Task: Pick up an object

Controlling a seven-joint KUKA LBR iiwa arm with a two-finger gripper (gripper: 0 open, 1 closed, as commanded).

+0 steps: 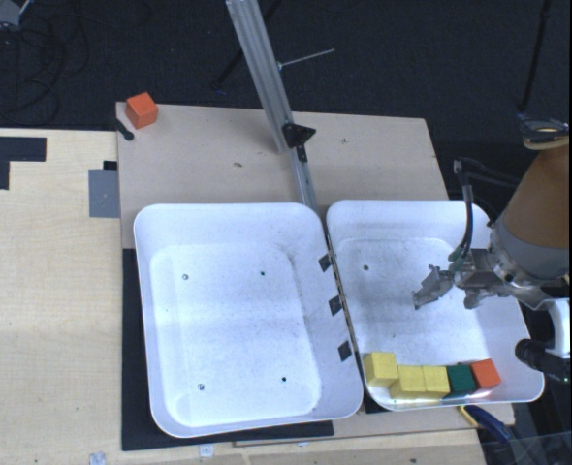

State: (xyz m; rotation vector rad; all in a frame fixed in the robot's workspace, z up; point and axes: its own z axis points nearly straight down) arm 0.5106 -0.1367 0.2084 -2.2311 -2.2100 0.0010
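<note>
Over the right bin (402, 223) now, tool (433, 289) low above the white floor, reaching in from the right. Fingers splayed a little, open, nothing between them. Down along the near wall of that same bin, a row of blocks: yellow block (381, 367), another yellow block (424, 380) touching it, green block (461, 378), then orange block (485, 373) at the right end. Tool well apart from that row. Left bin (170, 223) alongside. Far back on the bench (383, 158), a lone orange cube (142, 109).
</note>
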